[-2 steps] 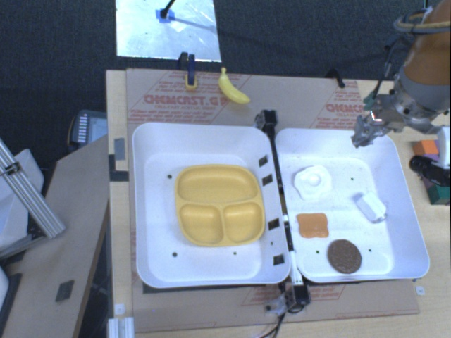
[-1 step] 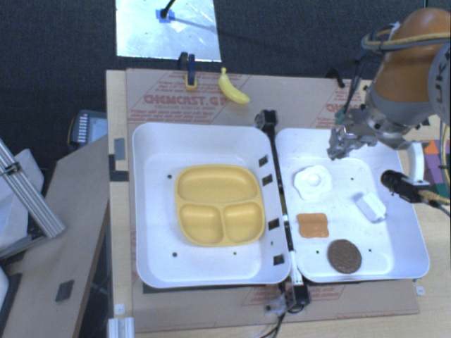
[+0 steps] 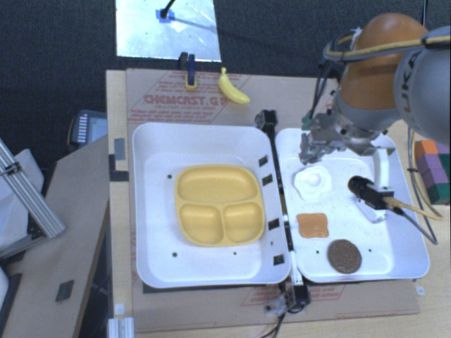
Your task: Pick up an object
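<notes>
While the gripper [image 3: 310, 153] hangs just over the white fried-egg toy [image 3: 312, 182], at eleven o'clock in the right bin [image 3: 412, 252], presumably lining up a grasp, I cannot tell its opening.

Bench [image 3: 211, 90] carrying two white bins side by side.
We are seeing a sheet of printed cardboard [image 3: 282, 94] lying flat on the bench, with the left bin [image 3: 151, 189] and the right bin [image 3: 405, 252] sitting on it, their inner edges touching. A yellow banana [image 3: 233, 89] is lying on the cardboard just behind the left bin, near a small yellow-and-black clamp [image 3: 189, 72] at the rear edge. We are noting a reflective sheet [image 3: 168, 20] lying behind the cardboard.
</notes>
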Robot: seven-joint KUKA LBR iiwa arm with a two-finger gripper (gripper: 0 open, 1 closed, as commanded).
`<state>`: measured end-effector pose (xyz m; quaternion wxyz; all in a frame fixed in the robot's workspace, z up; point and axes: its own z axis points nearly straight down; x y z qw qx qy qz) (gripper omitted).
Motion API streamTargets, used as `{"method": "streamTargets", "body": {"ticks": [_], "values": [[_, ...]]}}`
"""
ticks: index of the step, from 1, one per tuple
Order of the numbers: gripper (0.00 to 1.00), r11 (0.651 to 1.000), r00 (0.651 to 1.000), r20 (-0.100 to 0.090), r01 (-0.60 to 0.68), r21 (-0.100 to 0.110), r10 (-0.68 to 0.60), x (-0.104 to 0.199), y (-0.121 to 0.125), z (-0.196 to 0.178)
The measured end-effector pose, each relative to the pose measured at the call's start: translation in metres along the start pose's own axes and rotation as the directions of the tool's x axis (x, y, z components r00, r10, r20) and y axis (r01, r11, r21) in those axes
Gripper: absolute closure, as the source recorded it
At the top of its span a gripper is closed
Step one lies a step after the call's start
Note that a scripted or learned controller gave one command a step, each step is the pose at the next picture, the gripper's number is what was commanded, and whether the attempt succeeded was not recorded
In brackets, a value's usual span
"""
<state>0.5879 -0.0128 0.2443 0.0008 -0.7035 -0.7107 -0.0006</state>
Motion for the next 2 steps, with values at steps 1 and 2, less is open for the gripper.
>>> {"method": "streamTargets", "body": {"ticks": [1, 2], "values": [[1.00, 1.000, 1.000, 0.001, -0.002, 0.000, 0.002, 0.044, -0.008, 0.005], [1.00, 1.000, 1.000, 0.000, -0.001, 0.001, 0.001, 0.086, -0.025, 0.018]]}}
